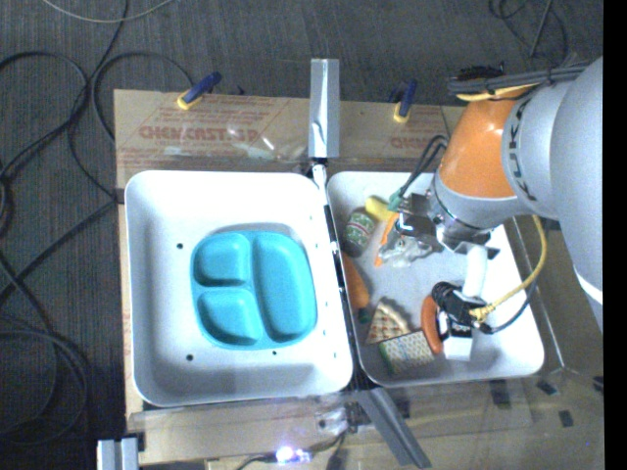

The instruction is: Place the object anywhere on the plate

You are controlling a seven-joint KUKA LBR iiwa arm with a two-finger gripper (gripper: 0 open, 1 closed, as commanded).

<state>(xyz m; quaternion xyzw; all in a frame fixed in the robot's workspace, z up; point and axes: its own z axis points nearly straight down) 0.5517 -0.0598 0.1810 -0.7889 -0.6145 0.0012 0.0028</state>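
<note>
Camera view looks down on a blue plastic plate with three hollows (257, 287), which sits in the middle of a shallow white bin (157, 204). Right of the plate, a second white bin (519, 351) holds the small toys: a green round can (359, 230), a long orange carrot (357, 284) and a brown bread wedge (389, 321). The robot's claw (404, 238) hangs just beside the can, well right of the plate. I cannot tell if it is open or closed. Under both bins lies a brown board with red letters (196, 135). Two blue and yellow clips (199, 89) pinch its far edge, behind the plate. All around is dark grey carpet (59, 164).
</note>
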